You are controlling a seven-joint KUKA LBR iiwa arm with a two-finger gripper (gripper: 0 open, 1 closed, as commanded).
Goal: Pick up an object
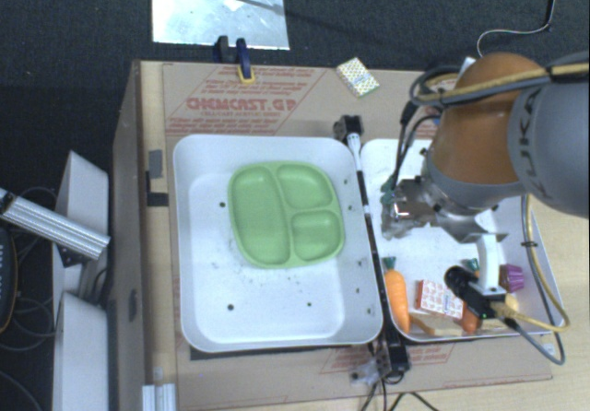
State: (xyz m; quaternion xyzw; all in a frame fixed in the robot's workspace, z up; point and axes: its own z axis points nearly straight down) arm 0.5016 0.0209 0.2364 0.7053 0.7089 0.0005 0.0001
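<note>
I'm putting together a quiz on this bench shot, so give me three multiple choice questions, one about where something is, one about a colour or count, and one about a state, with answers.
1. Where does the divided plate lie?
A. in the left bin
B. in the right bin
C. on the cardboard behind the bins

2. What colour is that plate?
A. blue
B. light green
C. red

3. How does the carrot sit?
A. hanging in the air under the arm
B. standing on the plate
C. lying on the right bin's floor by its left wall

Answers: 1 A, the plate rests mid-floor in the left bin. 2 B, all its compartments are pale green. 3 C, the carrot lies flat beside the wall between the bins.
</note>
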